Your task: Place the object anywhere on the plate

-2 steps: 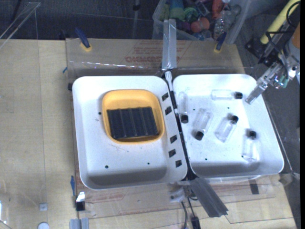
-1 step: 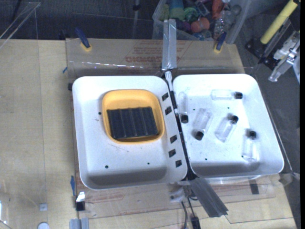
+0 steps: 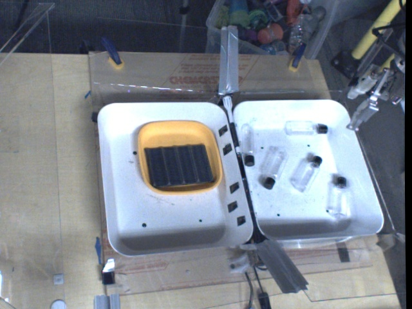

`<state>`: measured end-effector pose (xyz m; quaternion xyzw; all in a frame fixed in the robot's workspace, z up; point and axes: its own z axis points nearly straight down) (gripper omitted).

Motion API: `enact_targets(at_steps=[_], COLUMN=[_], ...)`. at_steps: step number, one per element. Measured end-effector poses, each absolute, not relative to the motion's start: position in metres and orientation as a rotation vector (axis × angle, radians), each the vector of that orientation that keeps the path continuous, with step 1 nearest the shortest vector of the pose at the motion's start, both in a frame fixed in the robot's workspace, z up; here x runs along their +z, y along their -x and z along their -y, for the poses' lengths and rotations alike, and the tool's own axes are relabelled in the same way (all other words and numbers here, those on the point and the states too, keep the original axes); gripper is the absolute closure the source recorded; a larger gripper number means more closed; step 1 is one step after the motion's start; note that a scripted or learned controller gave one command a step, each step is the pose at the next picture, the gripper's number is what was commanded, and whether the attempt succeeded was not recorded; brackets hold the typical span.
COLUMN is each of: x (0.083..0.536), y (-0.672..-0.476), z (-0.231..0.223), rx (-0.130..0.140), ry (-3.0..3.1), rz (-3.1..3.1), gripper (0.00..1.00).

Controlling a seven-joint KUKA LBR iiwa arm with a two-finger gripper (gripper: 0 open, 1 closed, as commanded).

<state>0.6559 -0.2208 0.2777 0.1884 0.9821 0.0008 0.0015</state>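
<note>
A yellow square plate [image 3: 147,140] with rounded corners sits in the left white bin [image 3: 122,217]. A dark ribbed rectangular block [image 3: 179,165] lies flat on the plate's middle. In the right white bin [image 3: 360,217] lie several clear vials with black caps, among them one [image 3: 300,129] near the back, one [image 3: 273,163] in the middle and one [image 3: 338,201] at the right. My gripper [image 3: 356,118] hangs at the right bin's back right corner, just outside the rim, apart from every vial and with nothing seen in it.
A metal divider [image 3: 228,63] runs between the bins at the back. A clear tub of colourful toys [image 3: 270,11] stands behind the bins. Blue clamps [image 3: 114,56] hold the bench sheet at the back.
</note>
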Motion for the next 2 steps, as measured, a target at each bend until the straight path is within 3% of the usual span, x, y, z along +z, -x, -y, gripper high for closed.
enact_targets(at_steps=[2], x=[0.257], y=[-0.654], z=[0.222], rx=[0.003], ry=[0.451], rz=[-3.105], gripper=[0.0])
